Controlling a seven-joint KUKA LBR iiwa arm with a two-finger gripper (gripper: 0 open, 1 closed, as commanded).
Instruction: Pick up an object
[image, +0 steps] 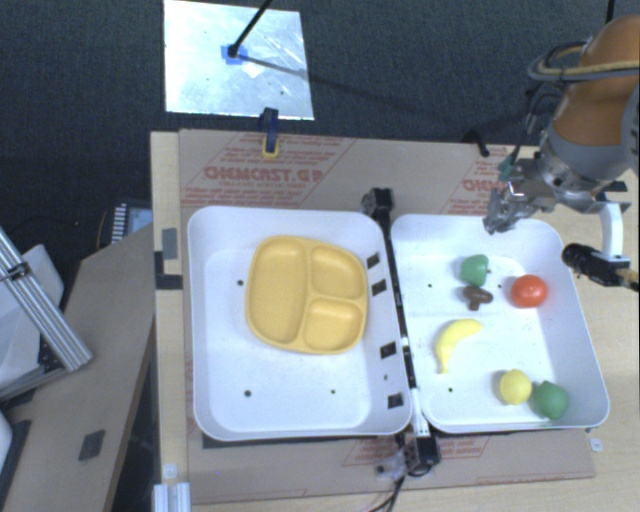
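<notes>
From my seat, the yellow divided plate (305, 295) lies in the left bin (215, 400). In the right bin (580, 340) I see a banana (455, 341), green pepper (475, 268), brown mushroom (477, 295), lemon (514, 387), tomato (529, 290) and lime (549, 400). The gripper (500, 222) hangs over the bin's far rim, just beyond the pepper; I cannot tell its state.

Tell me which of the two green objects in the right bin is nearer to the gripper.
The green object near the bin's far edge, just above the small brown piece, is nearer the gripper. The other green object lies at the near corner beside the lemon.
</notes>
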